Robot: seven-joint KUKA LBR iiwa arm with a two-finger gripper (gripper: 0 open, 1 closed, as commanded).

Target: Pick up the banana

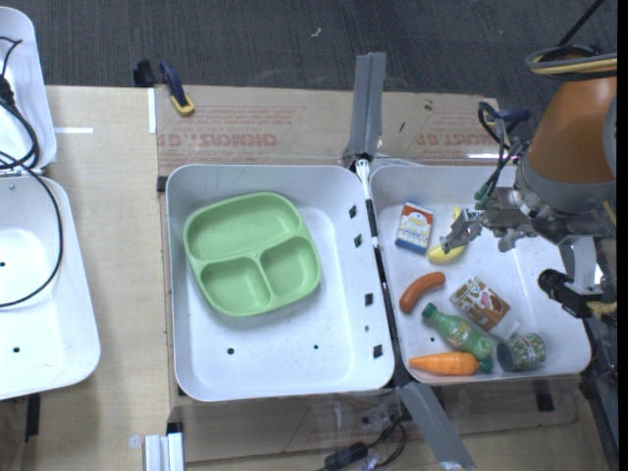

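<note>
Bench (108,145) of pale wood, two white bins (196,361), dark floor (245,18)

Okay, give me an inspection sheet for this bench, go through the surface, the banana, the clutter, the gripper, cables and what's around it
Surface: two white bins side by side; left bin, right bin.
Job's thing: banana lies in the right bin's upper part, beside the small carton.
Clutter: green divided plate in the left bin; sausage, juice box, green bottle, carrot and can in the right bin.
Gripper: gripper sits right over the banana; grasp cannot be judged.
Cables: black cable over the white tray at left.
Surroundings: wooden bench, dark floor beyond.
</note>
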